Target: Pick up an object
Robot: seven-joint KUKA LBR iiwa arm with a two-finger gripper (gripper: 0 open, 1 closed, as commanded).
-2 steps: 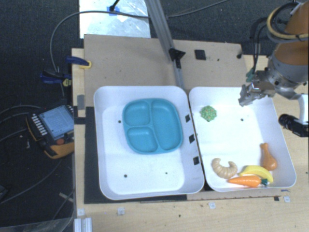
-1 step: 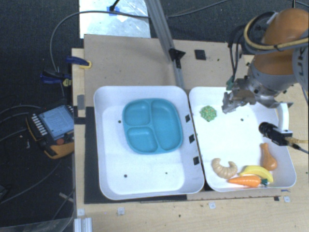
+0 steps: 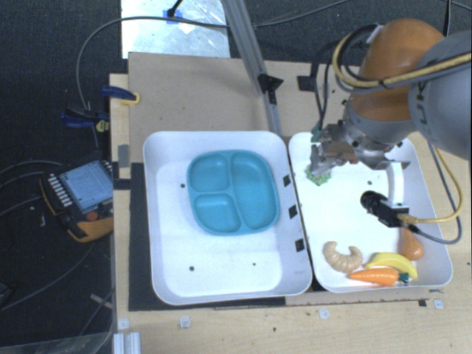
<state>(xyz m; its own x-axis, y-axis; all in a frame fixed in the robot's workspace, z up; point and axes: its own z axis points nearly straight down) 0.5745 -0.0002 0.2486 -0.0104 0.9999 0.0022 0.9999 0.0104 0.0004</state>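
- The claw (image 3: pixel 322 169) is seen low over the right bin (image 3: pixel 435 268), near its far-left corner.
- A small green-and-white item (image 3: pixel 320 177) lies at the fingertips; whether it is pinched cannot be told, nor how far the claw is parted.
- Carrot (image 3: pixel 375 275), banana (image 3: pixel 394 262) and a pale curled piece (image 3: pixel 344 256) are clustered along the near edge, well apart from the claw.
- A blue plate (image 3: pixel 232 192) sits in the left bin (image 3: pixel 166 271).

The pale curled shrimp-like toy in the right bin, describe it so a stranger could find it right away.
Start at the right white bin and go to its near edge, where small toy foods cluster. The pale beige curled shrimp-shaped toy is the leftmost, beside the orange carrot and yellow banana. It alone is pale and hooked.
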